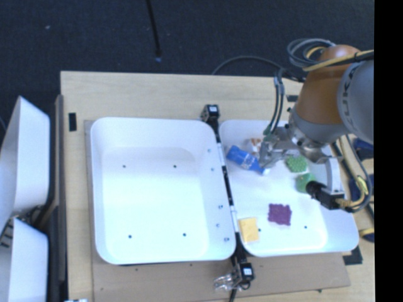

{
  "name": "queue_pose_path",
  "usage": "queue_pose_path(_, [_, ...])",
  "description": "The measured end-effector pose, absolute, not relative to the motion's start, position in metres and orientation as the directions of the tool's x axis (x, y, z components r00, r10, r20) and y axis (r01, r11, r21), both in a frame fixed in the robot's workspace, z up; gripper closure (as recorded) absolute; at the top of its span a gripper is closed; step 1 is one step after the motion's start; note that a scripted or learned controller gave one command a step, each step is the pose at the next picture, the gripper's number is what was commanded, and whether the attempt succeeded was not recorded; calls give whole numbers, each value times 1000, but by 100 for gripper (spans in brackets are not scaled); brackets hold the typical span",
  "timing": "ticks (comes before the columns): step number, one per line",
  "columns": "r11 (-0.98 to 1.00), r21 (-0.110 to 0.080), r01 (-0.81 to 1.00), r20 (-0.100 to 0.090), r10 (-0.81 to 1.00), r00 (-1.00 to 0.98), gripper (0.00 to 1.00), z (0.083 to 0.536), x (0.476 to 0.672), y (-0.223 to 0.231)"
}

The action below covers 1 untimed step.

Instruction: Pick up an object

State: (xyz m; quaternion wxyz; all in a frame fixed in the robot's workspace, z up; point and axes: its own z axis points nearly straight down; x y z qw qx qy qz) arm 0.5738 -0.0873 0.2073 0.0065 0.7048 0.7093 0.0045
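My gripper (267,158) hangs low in the right bin (315,244), at its upper left part, right beside a blue object (242,158) that lies just to its left. A small orange-white piece (254,143) sits behind it. Green objects (296,164) lie to the gripper's right, one of them (305,181) lower down. A purple object (279,214) rests near the bin's middle and a yellow piece (249,228) sits at the lower left corner. Nothing visibly rests between the fingers.
The left bin (157,187) stands alongside, parted from the right one by a narrow divider with black clips (210,112). Cables (352,187) hang off the arm at the right edge. White boxes (25,162) stand at the far left.
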Motion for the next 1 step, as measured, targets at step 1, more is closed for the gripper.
queue_pose_path(1, [-6, -4, 1000, -2, 1000, 6, 100, 193, 491, -126])
